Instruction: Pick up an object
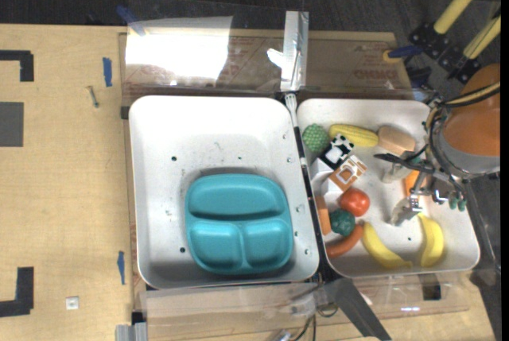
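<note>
Objects for picking lie in the right bin [469,252]; the gripper [407,208] stands among them.

Two white bins sit side by side. Left bin [151,172]: one teal divided tray [237,222], three compartments. Right bin, counted: three bananas, namely one at the back [355,136], one along the front [383,249] and one at the front right [433,241]; one tan wooden piece [395,141]; one green ball [315,136]; one black-and-white block [340,150]; one orange-and-white cube [347,172]; one tomato [355,202]; one carrot [343,244] with a dark green piece [343,222] touching it. Gripper low over bare bin floor between tomato and front-right banana; whether its fingers are apart or closed cannot be told. Nothing visibly held.
</note>
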Available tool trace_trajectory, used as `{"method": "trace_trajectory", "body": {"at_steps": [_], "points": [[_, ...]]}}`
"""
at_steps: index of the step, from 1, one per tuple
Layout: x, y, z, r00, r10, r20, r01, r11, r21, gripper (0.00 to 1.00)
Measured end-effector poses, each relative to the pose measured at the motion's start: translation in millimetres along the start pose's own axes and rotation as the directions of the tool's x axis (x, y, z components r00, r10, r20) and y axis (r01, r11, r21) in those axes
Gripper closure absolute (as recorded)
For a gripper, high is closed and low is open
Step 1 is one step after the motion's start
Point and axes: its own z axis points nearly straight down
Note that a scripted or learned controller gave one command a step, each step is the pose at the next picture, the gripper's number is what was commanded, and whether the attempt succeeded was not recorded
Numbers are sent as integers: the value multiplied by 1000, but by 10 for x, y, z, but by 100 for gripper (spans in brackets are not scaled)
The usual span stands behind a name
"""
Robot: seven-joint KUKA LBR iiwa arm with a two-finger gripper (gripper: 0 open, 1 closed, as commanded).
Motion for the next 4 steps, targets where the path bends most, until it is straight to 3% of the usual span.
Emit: {"method": "trace_trajectory", "body": {"at_steps": [1, 2, 3, 4], "points": [[-49, 4, -133, 1000, -1, 18, 1, 1000, 2, 100], [-45, 7, -125, 1000, -1, 17, 1, 1000, 2, 0], [-94, 187, 1, 990, 139, 3, -139, 990, 2, 0], [347, -121, -3, 998, 60, 4, -60, 998, 1, 0]]}}
